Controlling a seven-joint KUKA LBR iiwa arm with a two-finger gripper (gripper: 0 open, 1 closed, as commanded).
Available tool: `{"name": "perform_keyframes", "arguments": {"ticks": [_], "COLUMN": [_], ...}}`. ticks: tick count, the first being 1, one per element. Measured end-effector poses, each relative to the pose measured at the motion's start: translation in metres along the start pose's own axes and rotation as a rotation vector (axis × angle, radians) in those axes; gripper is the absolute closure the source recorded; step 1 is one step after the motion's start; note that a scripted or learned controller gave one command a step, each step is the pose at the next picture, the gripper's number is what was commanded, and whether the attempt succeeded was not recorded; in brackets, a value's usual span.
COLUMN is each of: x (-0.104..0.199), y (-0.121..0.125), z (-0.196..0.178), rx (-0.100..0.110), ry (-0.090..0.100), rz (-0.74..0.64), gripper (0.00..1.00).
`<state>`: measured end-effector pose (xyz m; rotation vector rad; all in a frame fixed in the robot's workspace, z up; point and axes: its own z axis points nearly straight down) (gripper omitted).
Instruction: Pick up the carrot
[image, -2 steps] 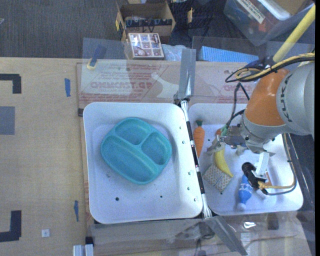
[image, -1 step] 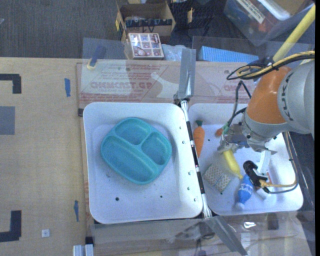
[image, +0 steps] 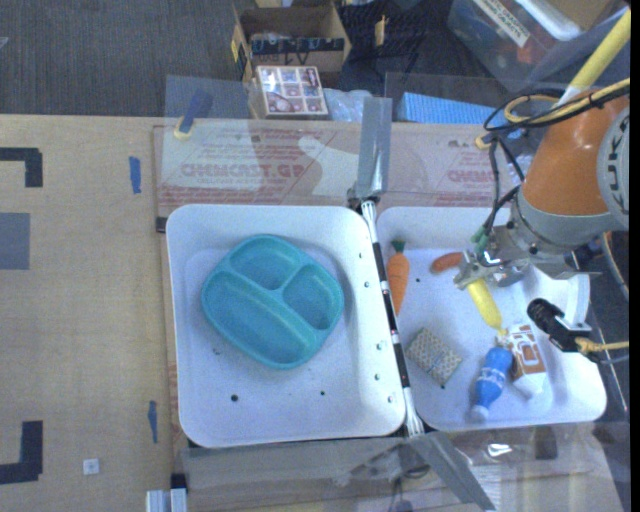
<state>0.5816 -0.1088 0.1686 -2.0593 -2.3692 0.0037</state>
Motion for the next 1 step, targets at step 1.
{"name": "perform_keyframes", "arguments": {"ticks": [1], "x": [0.0159], "y": [0.0319], "z": [-0.0123], "rx": [0.0], "ry": [0.0], "rz": [0.154], "gripper": [1.0]}}
